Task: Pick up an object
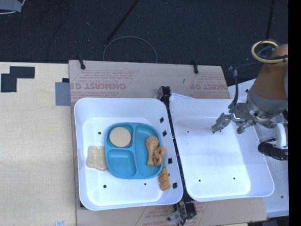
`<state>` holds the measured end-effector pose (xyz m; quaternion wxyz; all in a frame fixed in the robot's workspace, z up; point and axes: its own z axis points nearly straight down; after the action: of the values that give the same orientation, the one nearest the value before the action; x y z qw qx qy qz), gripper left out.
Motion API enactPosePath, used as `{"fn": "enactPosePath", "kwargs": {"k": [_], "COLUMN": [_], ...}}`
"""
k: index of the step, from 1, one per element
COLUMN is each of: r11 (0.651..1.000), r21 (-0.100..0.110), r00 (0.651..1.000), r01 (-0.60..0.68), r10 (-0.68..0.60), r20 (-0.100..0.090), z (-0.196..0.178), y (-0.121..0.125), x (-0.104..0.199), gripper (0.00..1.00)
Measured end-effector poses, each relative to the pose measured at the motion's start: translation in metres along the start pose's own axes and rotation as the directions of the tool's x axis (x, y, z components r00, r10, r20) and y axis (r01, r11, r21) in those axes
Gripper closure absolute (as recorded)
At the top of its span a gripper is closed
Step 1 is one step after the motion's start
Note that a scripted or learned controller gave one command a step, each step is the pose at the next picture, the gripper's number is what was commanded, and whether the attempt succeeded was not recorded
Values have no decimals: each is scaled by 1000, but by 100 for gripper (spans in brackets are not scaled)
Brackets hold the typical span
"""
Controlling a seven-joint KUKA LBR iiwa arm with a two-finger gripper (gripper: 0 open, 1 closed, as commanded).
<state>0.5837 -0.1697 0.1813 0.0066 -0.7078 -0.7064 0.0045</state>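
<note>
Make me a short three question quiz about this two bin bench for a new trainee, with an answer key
1. True or false: the blue tray sits in the right bin.
2. Which item lies in the tray's round compartment? A) the pretzel B) the round cracker C) the pale bread piece
3. Fill in: the gripper hangs over the ____ bin.

Key:
1. False; it sits in the left bin.
2. B; the pretzel is in the tray's right compartment and the bread lies on the bin floor beside the tray.
3. Right.
</note>
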Motion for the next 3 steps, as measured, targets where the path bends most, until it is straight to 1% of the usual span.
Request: {"fn": "enactPosePath", "kwargs": {"k": [1,2,3], "r11": [1000,1000,1000], "r21": [-15,-9,-8], "r00": [1000,1000,1000], "r01": [2,4,2], "r10": [-2,-4,-2], "r20": [3,1,1], "z": [-8,36,90], "y": [3,6,5], "x": [0,5,6], "gripper": [0,0,0]}}
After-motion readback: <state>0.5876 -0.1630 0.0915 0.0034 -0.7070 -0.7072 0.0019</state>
